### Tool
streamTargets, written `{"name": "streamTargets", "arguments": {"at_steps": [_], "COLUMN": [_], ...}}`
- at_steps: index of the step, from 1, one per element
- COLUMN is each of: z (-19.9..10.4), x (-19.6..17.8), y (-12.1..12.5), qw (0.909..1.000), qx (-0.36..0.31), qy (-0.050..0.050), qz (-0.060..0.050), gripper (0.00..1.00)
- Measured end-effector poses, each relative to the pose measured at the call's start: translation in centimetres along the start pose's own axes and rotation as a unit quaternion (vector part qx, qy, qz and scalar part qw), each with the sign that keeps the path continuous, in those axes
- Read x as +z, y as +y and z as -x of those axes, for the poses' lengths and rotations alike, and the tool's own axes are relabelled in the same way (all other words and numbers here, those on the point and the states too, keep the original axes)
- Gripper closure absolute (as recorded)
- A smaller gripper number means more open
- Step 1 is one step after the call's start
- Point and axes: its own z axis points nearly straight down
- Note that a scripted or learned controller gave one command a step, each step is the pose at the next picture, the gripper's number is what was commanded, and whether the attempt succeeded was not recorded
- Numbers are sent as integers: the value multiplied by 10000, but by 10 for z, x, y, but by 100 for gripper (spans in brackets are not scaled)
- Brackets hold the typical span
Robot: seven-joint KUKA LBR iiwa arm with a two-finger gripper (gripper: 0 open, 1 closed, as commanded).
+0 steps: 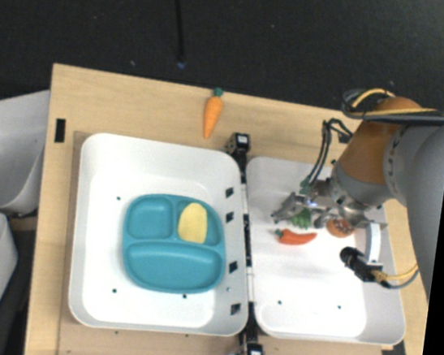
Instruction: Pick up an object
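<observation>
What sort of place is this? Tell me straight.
Probably a robot lab test bench: a robot arm reaching over two white bins, toy food like a carrot, and a blue divided plate.

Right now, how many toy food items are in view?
4 at least: a carrot on the bench above the left bin, a yellow piece in the blue tray's upper-right compartment, a red pepper and a green item under the gripper. More may be hidden beneath the arm.

Bench surface: light wood bench (pixel 45 271).
Two white bins, left bin (pixel 85 276) and right bin (pixel 310 308), rest side by side; toy carrot (pixel 212 113) lies behind them.
</observation>
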Motion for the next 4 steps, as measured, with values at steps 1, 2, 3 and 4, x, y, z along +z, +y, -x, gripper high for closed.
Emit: {"name": "streamTargets", "arguments": {"at_steps": [1, 2, 3, 4], "z": [1, 4, 5, 7], "x": [-14, -58, -102, -157], "y": [1, 4, 3, 3], "qw": [10000, 10000, 10000, 10000], "qx": [11, 0, -7, -14], "qy": [-4, 2, 0, -1], "qz": [31, 43, 46, 48], "gripper": [100, 100, 100, 100]}}
